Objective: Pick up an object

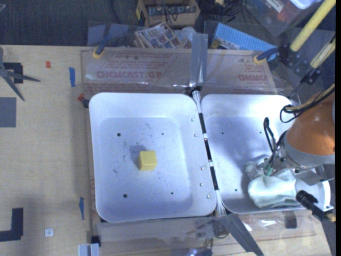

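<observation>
A small yellow block (pixel 148 160) lies near the middle of the left bin (pixel 106 116). In the right bin (pixel 234 121), a crumpled white cloth-like object (pixel 269 191) rests at the front right. My gripper (pixel 268 169) is down at the upper left edge of that white object, under the orange band of the arm (pixel 314 132). The wrist and cables hide the fingertips.
A clear plastic wall (pixel 181 71) stands behind both bins. A metal divider (pixel 205 148) runs between them. Clutter of boxes and a blue pad sits beyond the bench at the back. Wooden bench surface extends to the left.
</observation>
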### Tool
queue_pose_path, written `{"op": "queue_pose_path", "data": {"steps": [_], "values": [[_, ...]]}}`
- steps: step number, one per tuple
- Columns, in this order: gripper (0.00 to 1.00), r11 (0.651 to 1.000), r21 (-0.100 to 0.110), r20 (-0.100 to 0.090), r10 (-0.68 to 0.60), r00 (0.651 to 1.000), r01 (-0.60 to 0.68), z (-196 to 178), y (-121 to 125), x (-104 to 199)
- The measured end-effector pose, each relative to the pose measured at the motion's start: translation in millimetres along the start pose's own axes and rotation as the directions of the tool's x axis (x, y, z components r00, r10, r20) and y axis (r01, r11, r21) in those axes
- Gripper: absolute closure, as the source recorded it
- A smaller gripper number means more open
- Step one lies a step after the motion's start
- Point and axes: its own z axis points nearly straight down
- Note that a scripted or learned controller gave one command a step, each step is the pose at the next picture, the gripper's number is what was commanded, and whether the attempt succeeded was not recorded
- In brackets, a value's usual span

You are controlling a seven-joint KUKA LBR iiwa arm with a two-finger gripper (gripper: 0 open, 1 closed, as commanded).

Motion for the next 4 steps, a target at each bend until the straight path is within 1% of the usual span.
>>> {"op": "queue_pose_path", "data": {"steps": [1,2,3,4], "values": [[1.0,0.931,0.006,0.002,0.364,0.931,-0.364,11,8,24],[1.0,0.781,0.005,0.003,0.625,0.781,-0.625,11,1,3],[1.0,0.657,0.017,0.007,0.754,0.657,-0.754,-25,-8,-9],[1.0,0.415,0.011,0.007,0.91,0.415,-0.91,12,-15,-37]]}}
